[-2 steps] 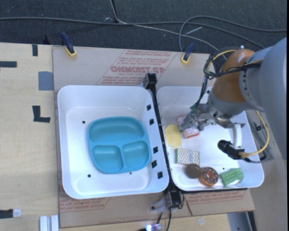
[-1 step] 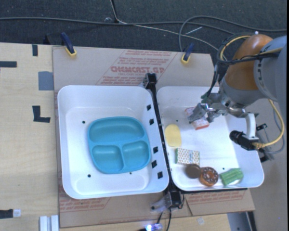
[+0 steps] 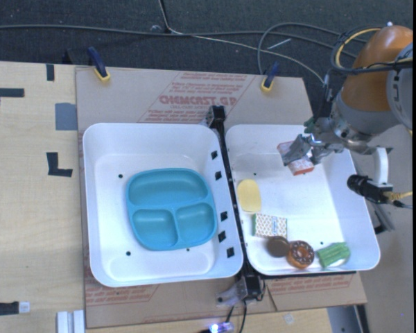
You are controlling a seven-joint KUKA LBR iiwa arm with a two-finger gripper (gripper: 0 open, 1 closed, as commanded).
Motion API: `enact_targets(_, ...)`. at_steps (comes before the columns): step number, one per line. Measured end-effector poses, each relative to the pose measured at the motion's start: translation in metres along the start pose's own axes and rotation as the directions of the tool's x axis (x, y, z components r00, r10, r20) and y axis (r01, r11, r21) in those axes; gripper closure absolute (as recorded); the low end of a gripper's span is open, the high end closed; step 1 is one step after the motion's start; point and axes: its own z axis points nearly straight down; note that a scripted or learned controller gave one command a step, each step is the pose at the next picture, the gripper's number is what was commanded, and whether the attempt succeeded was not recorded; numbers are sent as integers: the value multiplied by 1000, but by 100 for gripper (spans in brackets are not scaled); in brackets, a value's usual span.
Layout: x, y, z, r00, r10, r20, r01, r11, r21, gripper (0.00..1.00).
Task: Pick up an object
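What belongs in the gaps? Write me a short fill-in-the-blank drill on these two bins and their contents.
1. The blue divided tray lies in the ____ bin.
2. The sprinkled doughnut sits directly beside the ____ toy at the right bin's near edge.
3. The gripper hovers over the ____ bin.
4. The yellow piece lies close to the ____ between the bins.

Missing words: left; green; right; divider

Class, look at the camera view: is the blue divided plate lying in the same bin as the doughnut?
No, the blue plate lies in the left bin, the doughnut in the right bin.
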Motion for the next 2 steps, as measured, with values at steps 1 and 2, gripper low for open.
enact_targets(1,0,0,-8,1000,0,-1,0,1000,5,100)
enact_targets(2,59,20,-12,1000,-5,-3,5,1000,5,100)
